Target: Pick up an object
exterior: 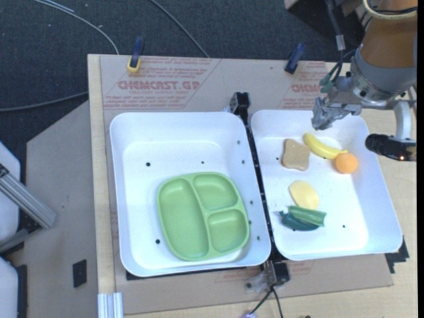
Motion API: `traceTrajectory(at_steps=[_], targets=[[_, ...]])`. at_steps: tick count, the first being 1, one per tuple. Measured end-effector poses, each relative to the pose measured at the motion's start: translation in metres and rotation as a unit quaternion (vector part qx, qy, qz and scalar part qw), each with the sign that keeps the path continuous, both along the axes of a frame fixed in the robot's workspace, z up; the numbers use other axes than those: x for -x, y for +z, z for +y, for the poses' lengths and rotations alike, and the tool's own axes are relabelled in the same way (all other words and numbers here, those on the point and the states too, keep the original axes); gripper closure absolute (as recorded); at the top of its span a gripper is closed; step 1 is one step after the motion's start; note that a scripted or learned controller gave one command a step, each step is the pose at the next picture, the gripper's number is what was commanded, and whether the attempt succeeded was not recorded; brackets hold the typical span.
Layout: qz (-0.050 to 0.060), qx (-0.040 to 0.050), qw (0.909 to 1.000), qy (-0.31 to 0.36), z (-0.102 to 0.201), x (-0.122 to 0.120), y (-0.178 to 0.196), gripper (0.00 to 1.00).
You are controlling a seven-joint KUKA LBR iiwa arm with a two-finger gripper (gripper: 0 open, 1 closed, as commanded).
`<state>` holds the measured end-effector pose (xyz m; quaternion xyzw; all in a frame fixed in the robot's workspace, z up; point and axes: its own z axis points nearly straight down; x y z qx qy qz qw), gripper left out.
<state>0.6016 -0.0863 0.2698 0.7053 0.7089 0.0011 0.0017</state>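
The right bin (371, 234) holds a yellow banana (322, 147), an orange ball (346, 163), a tan slice of bread (295, 155), a pale yellow round piece (303, 195) and a green vegetable (303, 218). My gripper (326, 119) hangs over the far end of this bin, just above and beyond the banana. Nothing shows between its fingers. The arm comes in from the upper right.
The left bin (132, 151) holds a green divided plate (201, 214). Black clamps (240, 102) join the bins at the far edge. Blue clips (295, 57) pin the cardboard sheet under the bins. The bench edge and dark floor lie to the left.
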Motion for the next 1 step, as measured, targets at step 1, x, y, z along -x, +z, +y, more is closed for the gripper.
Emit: traceTrajectory(at_steps=[1], targets=[[0.000,-0.0009,1.0000,-0.001,0.0478,-0.0156,-0.0007,1.00]])
